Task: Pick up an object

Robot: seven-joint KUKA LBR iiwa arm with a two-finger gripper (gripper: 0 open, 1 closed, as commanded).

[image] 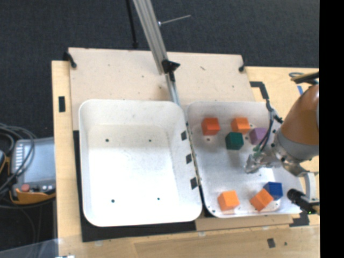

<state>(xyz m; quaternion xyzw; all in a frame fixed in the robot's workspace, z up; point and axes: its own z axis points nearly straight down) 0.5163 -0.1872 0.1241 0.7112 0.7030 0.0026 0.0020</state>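
The right bin (pixel 215 160) holds several small blocks. Two orange blocks (pixel 210 126) (pixel 240 124) sit near its far wall, with a dark green block (pixel 234 140) just in front of them and a purple block (pixel 257 135) to the right, partly hidden by the arm. Along the near wall lie two more orange blocks (pixel 228 200) (pixel 262 199) and a blue block (pixel 273 189). My gripper (pixel 252 164) hangs over the bin's middle right, below the purple block and right of the green one. Nothing shows between its fingers.
The left bin (pixel 86 117) stands beside the right one. A metal camera pole (pixel 153 31) rises from the bench's far side. The arm (pixel 301 128) comes in over the right bin's right wall. A control pendant (pixel 29 168) lies off the bench at left.
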